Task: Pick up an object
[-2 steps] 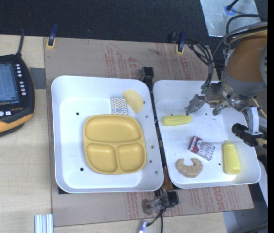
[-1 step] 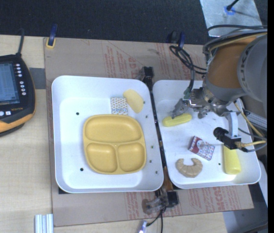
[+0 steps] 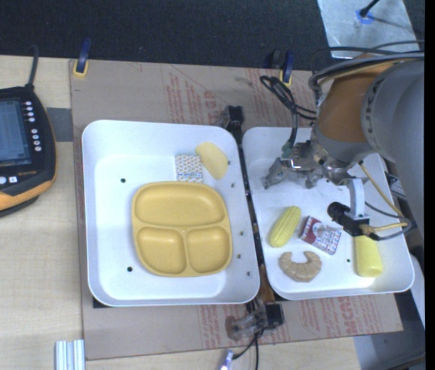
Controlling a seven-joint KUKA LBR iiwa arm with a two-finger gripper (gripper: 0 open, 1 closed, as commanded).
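Note:
My gripper (image 3: 289, 177) hangs over the back part of the right bin (image 3: 402, 282), its fingers spread open above bare bin floor with nothing between them. In front of it lie a yellow corn cob (image 3: 284, 227), a red and white packet (image 3: 322, 236) and a tan croissant (image 3: 301, 265). A yellow banana-like piece (image 3: 368, 255) lies at the bin's right side. The arm's grey body and orange band hide the bin's back right corner.
The left bin (image 3: 102, 206) holds a yellow divided plate (image 3: 181, 228), a small checkered packet (image 3: 189, 168) and a pale yellow wedge (image 3: 212, 160). A black and orange handheld pendant (image 3: 5, 149) lies on the bench at far left. Cables trail behind the right bin.

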